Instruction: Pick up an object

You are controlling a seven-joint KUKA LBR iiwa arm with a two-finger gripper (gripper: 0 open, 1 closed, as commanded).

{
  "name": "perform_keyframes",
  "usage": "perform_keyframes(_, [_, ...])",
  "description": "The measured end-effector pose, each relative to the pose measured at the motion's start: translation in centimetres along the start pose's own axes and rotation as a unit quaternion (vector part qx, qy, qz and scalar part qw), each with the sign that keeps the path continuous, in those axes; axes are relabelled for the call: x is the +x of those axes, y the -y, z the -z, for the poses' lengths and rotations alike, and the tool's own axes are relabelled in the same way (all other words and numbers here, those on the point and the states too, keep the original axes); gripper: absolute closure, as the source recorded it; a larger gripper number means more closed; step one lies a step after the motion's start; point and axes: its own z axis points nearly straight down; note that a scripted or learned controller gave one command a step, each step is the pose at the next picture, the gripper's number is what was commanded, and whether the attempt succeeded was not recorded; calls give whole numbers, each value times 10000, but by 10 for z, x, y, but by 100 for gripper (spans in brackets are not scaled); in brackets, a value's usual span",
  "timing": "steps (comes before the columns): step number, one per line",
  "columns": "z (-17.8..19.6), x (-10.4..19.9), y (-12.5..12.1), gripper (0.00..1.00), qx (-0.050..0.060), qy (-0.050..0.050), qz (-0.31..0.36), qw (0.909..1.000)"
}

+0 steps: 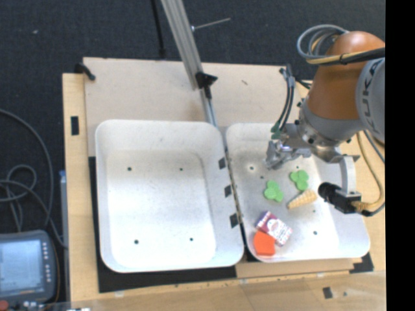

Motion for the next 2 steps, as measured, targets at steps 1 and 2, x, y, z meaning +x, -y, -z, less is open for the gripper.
perform_keyframes(1, [4, 49, 4, 100, 16, -4, -2, 10000])
perform_keyframes(2, [-10, 96, 10, 100, 24, 0, -6, 10000])
